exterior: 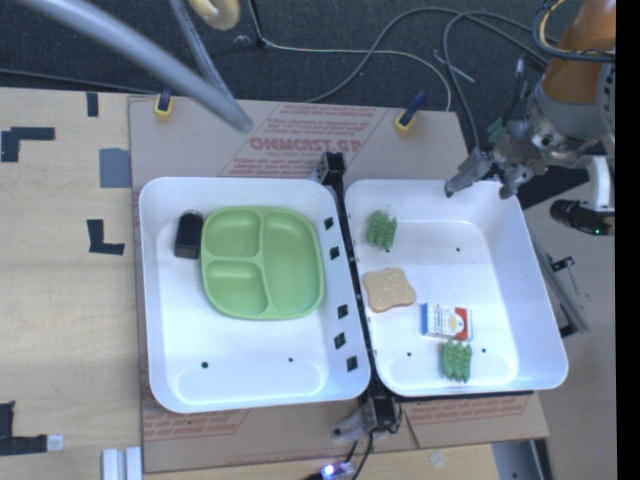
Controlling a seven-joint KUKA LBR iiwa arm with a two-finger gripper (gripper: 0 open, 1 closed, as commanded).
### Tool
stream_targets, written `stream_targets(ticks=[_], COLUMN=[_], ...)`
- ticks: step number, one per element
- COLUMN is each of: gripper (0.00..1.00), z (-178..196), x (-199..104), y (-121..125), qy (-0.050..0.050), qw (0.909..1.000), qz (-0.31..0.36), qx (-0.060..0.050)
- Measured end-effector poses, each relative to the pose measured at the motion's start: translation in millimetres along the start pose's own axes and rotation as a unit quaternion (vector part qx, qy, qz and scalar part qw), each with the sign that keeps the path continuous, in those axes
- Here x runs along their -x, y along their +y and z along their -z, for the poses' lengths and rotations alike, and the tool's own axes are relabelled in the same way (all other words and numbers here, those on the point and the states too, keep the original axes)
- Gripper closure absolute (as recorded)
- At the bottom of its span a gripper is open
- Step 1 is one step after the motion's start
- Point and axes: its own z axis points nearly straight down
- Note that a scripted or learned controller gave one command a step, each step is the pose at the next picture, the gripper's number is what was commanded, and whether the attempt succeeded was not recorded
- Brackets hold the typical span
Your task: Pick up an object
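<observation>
End effector (482,182) hovers over the right bin's (530,268) rim at 1 o'clock, fingers spread, nothing between them. In that bin: green block (381,229) at 10 o'clock, toast slice (388,289) at 9, small carton (445,322) and second green block (456,360) at 6. Left bin (160,298) carries a green divided plate (263,263).

Red "CHEMCAST GP" print on the cardboard sheet (300,133)

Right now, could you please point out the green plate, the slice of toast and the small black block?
green plate (263,264), camera view, on its centre ridge.
slice of toast (388,289), camera view, its middle.
black block (188,235), camera view, its top.
</observation>
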Motion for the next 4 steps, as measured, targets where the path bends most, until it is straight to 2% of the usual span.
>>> stream_targets(ticks=[1, 2, 4], gripper=[0.00, 0.00, 0.00], z=[9.4, -50.3, -149.3], x=[-0.8, -8.0, -10.6], y=[2.5, 8.3, 13.0], qy=[-0.001, -0.001, -0.002], qw=[1.0000, 1.0000, 1.0000], qz=[0.002, 0.002, 0.003], qx=[0.007, 0.004, 0.006])
